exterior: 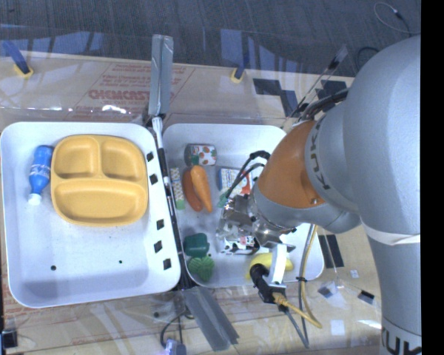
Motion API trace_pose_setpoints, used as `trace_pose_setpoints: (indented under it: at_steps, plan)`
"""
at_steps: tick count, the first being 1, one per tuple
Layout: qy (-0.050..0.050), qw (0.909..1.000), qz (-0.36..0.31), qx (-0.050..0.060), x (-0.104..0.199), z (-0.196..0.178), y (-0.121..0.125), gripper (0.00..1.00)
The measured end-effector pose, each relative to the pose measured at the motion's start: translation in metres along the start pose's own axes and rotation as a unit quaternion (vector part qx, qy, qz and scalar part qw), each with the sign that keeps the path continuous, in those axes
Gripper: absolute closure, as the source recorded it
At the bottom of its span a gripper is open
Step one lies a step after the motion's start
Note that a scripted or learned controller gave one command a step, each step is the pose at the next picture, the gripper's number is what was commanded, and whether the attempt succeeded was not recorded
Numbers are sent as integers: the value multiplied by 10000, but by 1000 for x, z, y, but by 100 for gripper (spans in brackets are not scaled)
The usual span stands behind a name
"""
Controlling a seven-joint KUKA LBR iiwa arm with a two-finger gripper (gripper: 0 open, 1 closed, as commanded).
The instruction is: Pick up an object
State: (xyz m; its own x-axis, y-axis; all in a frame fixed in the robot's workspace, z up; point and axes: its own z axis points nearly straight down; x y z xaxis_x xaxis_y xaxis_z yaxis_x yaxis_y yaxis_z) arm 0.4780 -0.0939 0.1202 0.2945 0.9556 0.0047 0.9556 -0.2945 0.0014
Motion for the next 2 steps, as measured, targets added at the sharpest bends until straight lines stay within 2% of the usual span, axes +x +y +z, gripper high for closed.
trace_pose_setpoints:
  at_steps: [1, 2]
  plan:
    - [4, 10000, -23, 16, 1, -9, 0, 100]
    - [45, 9996, 257, -95, 0, 12, 7, 100]
